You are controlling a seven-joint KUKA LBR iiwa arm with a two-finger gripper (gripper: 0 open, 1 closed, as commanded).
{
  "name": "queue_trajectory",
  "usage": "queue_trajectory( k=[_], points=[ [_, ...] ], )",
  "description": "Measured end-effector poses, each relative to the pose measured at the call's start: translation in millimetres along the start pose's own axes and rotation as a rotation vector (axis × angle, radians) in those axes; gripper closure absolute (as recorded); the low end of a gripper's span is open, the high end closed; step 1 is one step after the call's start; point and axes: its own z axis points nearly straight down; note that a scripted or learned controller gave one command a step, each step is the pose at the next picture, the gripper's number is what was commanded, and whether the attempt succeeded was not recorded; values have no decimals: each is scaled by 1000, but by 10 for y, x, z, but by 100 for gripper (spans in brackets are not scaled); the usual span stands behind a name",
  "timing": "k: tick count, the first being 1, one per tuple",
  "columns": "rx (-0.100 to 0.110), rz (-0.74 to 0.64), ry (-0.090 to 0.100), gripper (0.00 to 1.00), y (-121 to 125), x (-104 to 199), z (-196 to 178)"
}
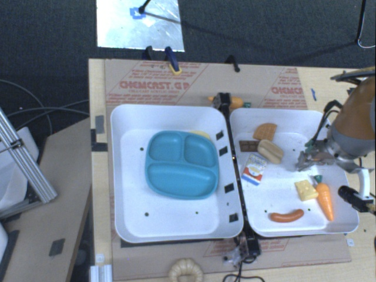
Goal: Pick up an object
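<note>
**Gripper low in the right bin among toy foods**

The grey two-finger gripper (pixel 306 159) hangs over the right-hand shallow white bin (pixel 282 117), its tip near the floor. Whether it is open or closed cannot be told, and nothing shows in its grasp. Just below it lie a yellow cheese wedge (pixel 305 190) and an orange plastic carrot (pixel 324 200). A blue divided plate (pixel 181 164) sits in the left bin (pixel 126 128).
</note>
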Motion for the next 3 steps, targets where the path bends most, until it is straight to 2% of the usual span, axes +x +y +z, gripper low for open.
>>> queue_trajectory(
  k=[3],
  points=[
    [-3, -5, -1, 100, 146, -26, -1301]
  ],
)
